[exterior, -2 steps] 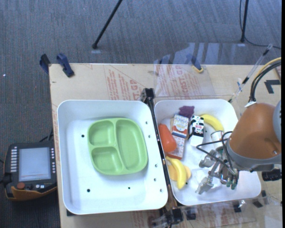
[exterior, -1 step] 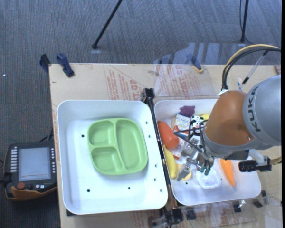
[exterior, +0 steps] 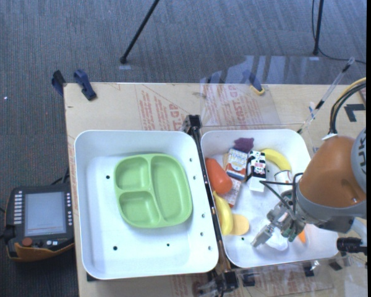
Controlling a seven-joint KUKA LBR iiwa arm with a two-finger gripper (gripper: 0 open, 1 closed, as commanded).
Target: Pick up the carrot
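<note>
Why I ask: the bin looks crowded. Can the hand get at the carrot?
Probably yes. The carrot lies uncovered, apart from the hand; its top is free, though the bin wall and a banana sit close beside it.

Readable text near my bins

Red print on the cardboard sheet (exterior: 167, 107) under my bins, too skewed to read.

Dark grey carpet (exterior: 62, 23) surrounds the wooden desk (exterior: 130, 107); two black stand legs (exterior: 142, 23) cross the floor behind.
</note>
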